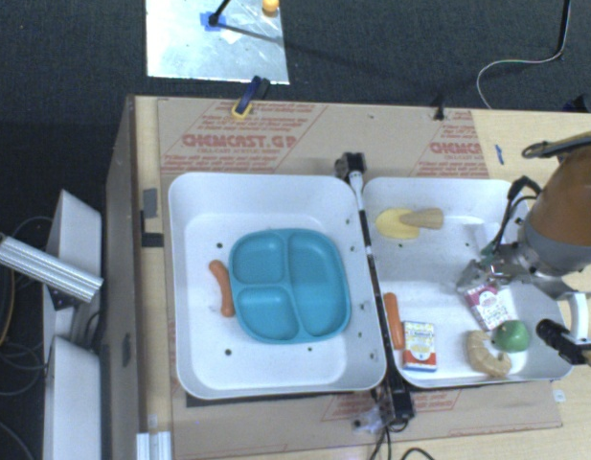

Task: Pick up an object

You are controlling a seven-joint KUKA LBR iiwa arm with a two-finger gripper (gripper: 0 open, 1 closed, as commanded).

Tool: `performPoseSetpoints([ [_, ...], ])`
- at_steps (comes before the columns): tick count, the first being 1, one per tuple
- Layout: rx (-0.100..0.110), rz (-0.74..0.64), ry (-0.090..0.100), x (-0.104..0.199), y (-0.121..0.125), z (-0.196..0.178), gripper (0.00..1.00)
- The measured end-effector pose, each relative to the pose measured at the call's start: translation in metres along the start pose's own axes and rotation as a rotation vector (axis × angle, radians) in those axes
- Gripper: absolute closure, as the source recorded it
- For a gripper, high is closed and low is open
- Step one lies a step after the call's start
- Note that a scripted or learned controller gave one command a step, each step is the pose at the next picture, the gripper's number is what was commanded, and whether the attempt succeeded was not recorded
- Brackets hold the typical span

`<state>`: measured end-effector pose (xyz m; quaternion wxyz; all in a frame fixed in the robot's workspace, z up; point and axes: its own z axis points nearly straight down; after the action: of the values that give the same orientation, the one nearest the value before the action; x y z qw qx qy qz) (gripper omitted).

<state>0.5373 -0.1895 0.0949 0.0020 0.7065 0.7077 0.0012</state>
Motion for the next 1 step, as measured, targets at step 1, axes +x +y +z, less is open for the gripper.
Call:
performPoseSetpoints([
  [1, 0.002, -0.001, 0.001, 0.0291, -0.0277, -0.0600, 1.00],
])
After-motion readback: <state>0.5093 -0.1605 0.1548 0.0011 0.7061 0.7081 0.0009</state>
